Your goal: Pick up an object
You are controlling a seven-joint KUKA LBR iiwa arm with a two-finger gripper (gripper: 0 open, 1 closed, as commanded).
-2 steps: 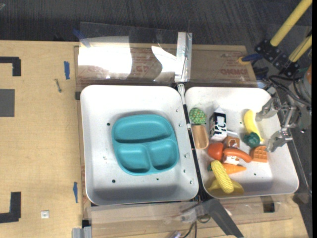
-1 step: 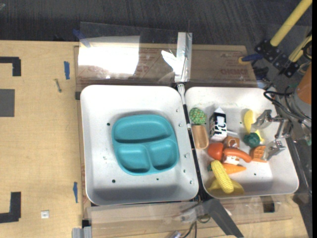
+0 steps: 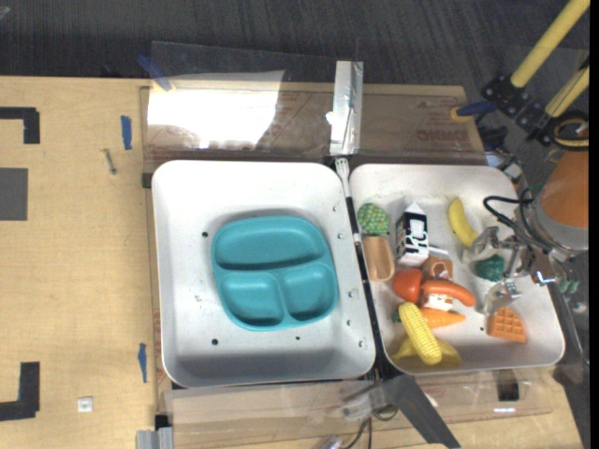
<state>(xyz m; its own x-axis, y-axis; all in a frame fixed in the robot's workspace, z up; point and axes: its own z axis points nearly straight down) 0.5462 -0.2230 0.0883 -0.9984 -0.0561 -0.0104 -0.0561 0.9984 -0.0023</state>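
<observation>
My gripper (image 3: 495, 267) hangs low over the right side of the right bin (image 3: 547, 349), with the orange-banded wrist (image 3: 569, 199) behind it. Its fingers (image 3: 484, 242) stand open, one on each side of a small dark-green toy (image 3: 489, 269) that lies between them. An orange waffle piece (image 3: 506, 325) lies just in front of the gripper. A yellow banana (image 3: 459, 221) lies just to its left and further back. A black-and-white carton (image 3: 413, 235), a red tomato (image 3: 408, 283) and a corn cob (image 3: 420, 333) fill the bin's left half.
The left bin (image 3: 178, 204) holds a teal divided tray (image 3: 274, 269). A green round toy (image 3: 372, 218) and a tan bread piece (image 3: 378, 257) sit by the wall between the bins. Cables loop beside the wrist at the right rim.
</observation>
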